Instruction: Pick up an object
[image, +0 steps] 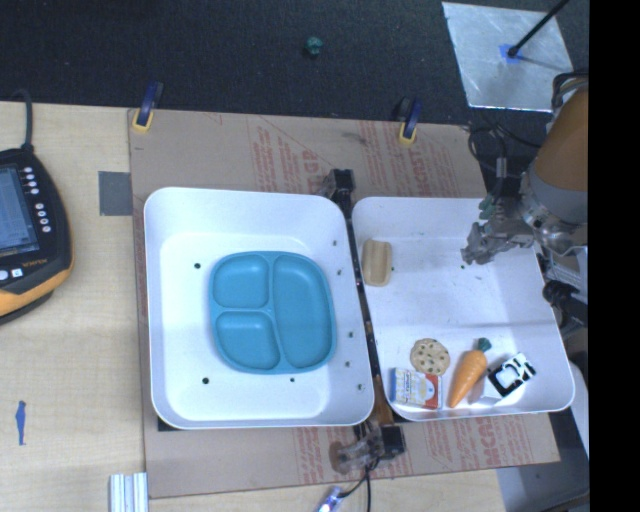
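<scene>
The grey two-finger gripper (478, 248) hangs over the right white bin (440, 262); whether it is spread or holding anything cannot be told. The tan oblong sponge-like block (376, 262) lies well to its left, long axis running up-down.

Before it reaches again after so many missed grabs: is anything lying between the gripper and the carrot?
Nothing visible. The gripper hangs over the right bin's bare upper floor; the carrot lies near the front rim, between the cookie and a black-and-white item.
</scene>
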